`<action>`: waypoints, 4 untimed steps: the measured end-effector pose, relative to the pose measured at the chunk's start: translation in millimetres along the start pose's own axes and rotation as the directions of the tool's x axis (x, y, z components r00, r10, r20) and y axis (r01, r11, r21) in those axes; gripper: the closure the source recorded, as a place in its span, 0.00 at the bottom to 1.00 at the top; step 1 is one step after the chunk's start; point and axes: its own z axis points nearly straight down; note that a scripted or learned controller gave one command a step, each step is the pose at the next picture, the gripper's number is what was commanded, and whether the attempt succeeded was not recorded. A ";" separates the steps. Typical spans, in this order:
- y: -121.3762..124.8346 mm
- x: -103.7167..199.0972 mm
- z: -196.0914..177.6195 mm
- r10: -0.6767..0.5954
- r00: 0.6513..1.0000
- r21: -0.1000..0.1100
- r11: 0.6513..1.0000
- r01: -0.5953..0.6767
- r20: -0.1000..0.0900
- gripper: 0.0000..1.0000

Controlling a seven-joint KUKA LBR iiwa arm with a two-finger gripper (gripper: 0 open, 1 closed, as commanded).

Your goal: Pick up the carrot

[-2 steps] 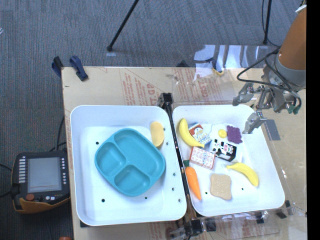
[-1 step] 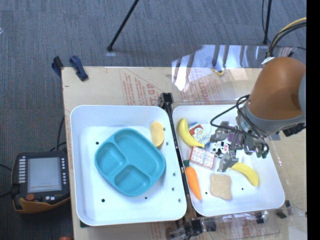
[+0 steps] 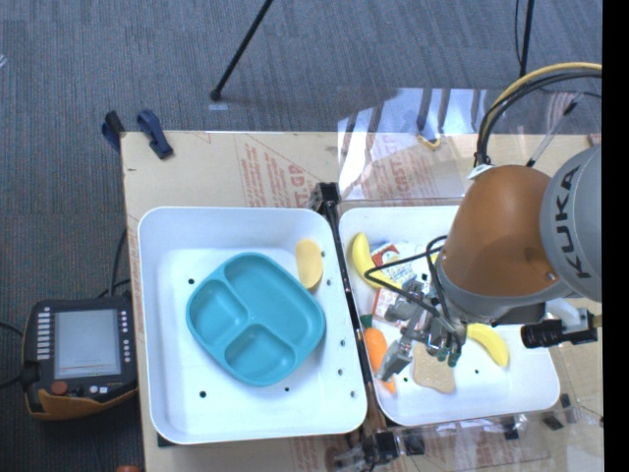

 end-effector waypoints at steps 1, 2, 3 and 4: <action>17.9 14.4 -0.2 0.327 0.945 0.001 0.945 -0.327 0.002 0.00; 23.2 17.1 0.2 0.759 0.651 0.000 0.651 -0.759 0.003 0.00; -54.1 -16.7 0.0 0.886 0.464 0.001 0.464 -0.886 0.003 0.00; -33.9 -8.4 0.1 0.975 0.222 0.000 0.222 -0.975 0.002 0.00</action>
